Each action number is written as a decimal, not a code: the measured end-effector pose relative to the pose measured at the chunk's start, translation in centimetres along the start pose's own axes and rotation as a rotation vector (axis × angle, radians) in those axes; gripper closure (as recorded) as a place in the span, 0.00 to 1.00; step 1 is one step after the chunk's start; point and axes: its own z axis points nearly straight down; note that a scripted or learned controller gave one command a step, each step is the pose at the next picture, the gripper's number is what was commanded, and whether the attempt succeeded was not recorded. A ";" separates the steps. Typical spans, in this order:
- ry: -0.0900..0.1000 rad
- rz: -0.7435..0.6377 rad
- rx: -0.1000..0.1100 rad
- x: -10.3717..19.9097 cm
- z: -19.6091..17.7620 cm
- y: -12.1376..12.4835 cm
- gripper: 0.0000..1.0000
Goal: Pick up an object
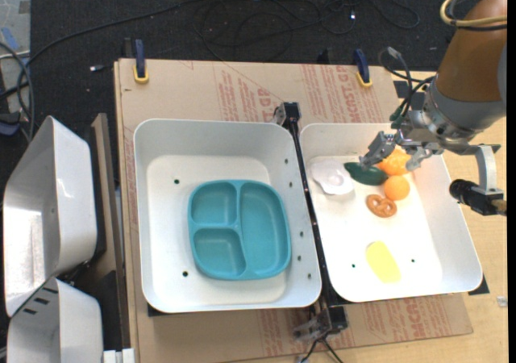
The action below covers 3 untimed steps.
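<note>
Left bin carries a teal divided tray, mid-floor. Right bin: loose toys bunched toward its far edge. Gripper low there, fingers spread astride an orange piece, likely its target; nothing clamped yet.

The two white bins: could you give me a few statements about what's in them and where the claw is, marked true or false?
1. The teal divided plate lies in the left bin. True.
2. The claw hangs over the left bin. False: it is over the right bin, by the orange pieces.
3. A yellow oblong piece lies near the right bin's front. True.
4. The pretzel-shaped piece sits on the teal divided plate. False: it lies in the right bin, just below the orange ball.
</note>
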 end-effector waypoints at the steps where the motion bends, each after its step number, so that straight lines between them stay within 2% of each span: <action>1: -0.001 -0.002 -0.013 0.0 -0.7 0.2 0.00; 3: 0.000 -0.001 -0.009 0.4 8.2 -0.1 0.00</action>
